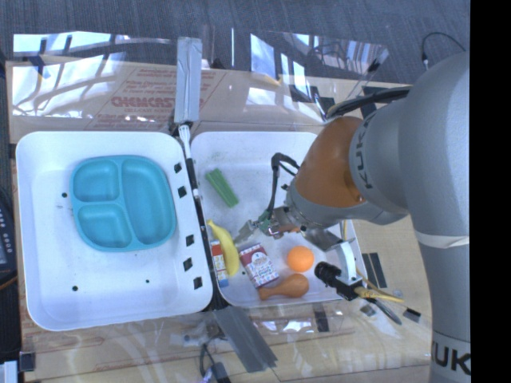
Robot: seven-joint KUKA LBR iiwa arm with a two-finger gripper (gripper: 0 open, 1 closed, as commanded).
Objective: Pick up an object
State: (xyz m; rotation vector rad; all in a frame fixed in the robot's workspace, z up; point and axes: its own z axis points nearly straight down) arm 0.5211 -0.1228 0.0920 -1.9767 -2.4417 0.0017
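Down in the right-hand bin (pixel 239 146) the gripper (pixel 254 228) is hanging low with its two fingers apart and nothing between them, while the grey arm (pixel 415 174) is reaching in from the right. Lying around it are six loose things: one green block (pixel 222 187) up and to its left, one banana (pixel 225 246) just beside its tips, one small red can (pixel 216 263) past the banana, one red carton (pixel 257 265) just below, one orange ball (pixel 299 258) and one tan gourd-shaped piece (pixel 284 286). Sitting well off to its left in the other bin (pixel 40 238) is one blue divided plate (pixel 124 202) with three compartments.
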